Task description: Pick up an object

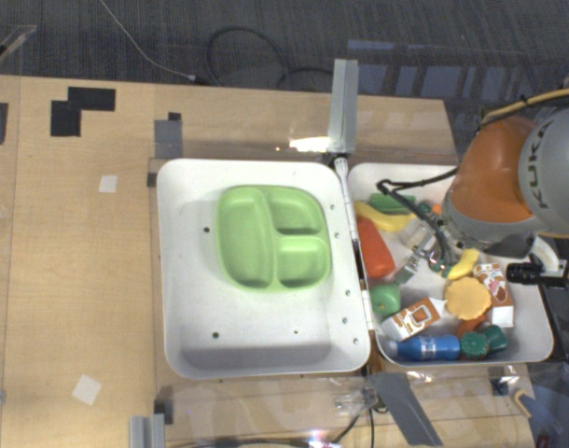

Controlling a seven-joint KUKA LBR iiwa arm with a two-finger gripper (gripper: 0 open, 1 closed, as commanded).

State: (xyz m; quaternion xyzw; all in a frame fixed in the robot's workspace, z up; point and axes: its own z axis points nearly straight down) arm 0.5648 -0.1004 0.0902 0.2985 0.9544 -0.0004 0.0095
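From the fixed overhead camera, the light wooden table [70,278] carries two shallow white plastic bins side by side. The left bin [196,334] holds a pale green plastic tray with three compartments [270,236], lying flat near the bin's middle. The right bin [536,343] is crowded with small toys: a yellow banana-shaped piece [382,216] at the upper left, a red-orange carrot-shaped piece [375,250] beneath it, a small green round piece [385,299], a white and brown carton [412,318], a blue bottle lying on its side [428,347], a dark green piece [480,343] just beside it, and a round yellow-orange disc [468,298]. The grey arm with the orange band [494,180] reaches in from the right, its gripper [432,252] low over the middle of the right bin, amid the toys; whether the fingers are released or clenched cannot be told, and nothing is seen between them.
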